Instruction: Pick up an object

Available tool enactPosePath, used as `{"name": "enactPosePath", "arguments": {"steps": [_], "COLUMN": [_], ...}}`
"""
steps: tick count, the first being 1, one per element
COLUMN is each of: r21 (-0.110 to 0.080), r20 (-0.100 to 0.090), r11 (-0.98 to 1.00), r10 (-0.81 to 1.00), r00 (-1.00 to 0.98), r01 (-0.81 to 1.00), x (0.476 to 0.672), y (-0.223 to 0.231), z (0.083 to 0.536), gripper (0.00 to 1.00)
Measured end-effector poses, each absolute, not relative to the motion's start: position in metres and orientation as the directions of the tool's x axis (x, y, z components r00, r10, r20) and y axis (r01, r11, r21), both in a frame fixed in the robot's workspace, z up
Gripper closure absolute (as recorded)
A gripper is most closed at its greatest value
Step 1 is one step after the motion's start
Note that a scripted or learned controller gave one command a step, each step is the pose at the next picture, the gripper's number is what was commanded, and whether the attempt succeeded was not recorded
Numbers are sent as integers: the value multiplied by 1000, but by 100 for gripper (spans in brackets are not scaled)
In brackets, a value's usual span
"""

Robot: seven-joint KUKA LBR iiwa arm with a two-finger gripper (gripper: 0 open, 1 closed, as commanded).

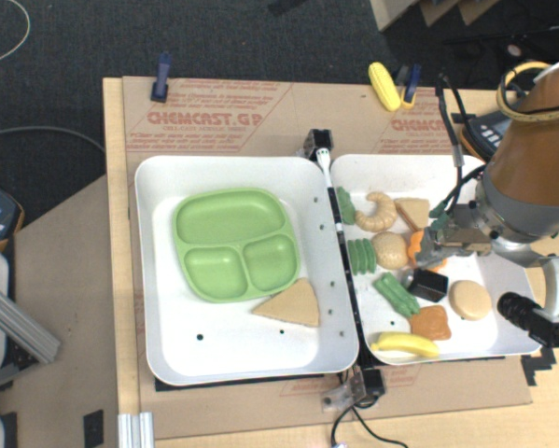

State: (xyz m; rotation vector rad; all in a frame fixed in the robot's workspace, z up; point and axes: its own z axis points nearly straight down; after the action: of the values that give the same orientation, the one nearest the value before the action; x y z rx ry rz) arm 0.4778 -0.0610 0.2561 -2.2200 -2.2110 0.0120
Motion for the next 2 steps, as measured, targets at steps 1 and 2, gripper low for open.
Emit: {"name": "enactPosePath", "arguments": {"steps": [1,2], "r21": [3,5], "r20": [-1,-2], "r11": [0,-1], "r10": [1000,1000], "r00": [0,1], "r01": [1000,1000], "x": [480,481], "y": [-60,-60], "z": [273,283], "gripper": [100,100]}}
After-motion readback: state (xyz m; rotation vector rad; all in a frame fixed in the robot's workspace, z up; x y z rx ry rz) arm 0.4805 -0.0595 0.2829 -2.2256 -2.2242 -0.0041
